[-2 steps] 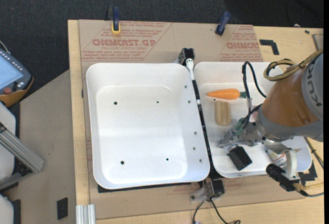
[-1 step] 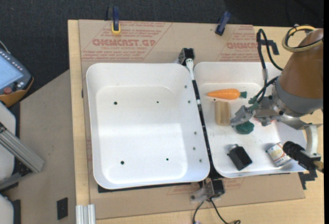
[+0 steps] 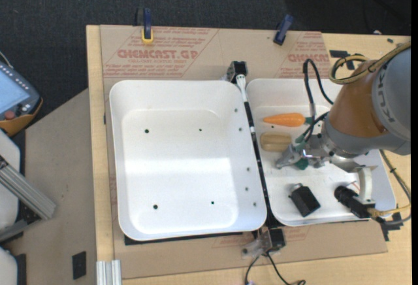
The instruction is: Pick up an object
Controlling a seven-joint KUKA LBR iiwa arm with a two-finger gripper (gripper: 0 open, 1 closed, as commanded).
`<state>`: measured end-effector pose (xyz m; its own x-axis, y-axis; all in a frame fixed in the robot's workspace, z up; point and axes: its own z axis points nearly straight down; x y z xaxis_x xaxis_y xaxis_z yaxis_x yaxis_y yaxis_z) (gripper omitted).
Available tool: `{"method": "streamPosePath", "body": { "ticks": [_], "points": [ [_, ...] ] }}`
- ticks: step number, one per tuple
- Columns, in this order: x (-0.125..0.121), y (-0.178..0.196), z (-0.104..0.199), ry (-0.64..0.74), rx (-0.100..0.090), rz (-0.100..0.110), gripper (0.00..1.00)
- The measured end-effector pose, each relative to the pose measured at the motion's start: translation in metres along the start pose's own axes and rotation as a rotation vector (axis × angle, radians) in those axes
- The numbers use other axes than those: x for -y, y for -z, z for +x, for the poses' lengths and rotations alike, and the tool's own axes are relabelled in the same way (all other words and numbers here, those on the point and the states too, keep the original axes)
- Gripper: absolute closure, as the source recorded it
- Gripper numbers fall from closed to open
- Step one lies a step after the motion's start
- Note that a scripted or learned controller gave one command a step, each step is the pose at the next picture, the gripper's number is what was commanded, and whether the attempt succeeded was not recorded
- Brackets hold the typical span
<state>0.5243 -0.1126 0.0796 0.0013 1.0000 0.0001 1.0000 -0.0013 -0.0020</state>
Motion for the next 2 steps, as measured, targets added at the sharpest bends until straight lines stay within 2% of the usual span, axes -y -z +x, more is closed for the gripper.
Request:
{"method": "streamPosePath", "body": {
  "ticks": [1,2],
  "points": [
    [0.0000,0.0155,0.0000,0.001,0.002,-0.005,1.00],
    [-0.0001,0.0252,0.0000,0.000,0.002,-0.006,1.00]
  ]
}}
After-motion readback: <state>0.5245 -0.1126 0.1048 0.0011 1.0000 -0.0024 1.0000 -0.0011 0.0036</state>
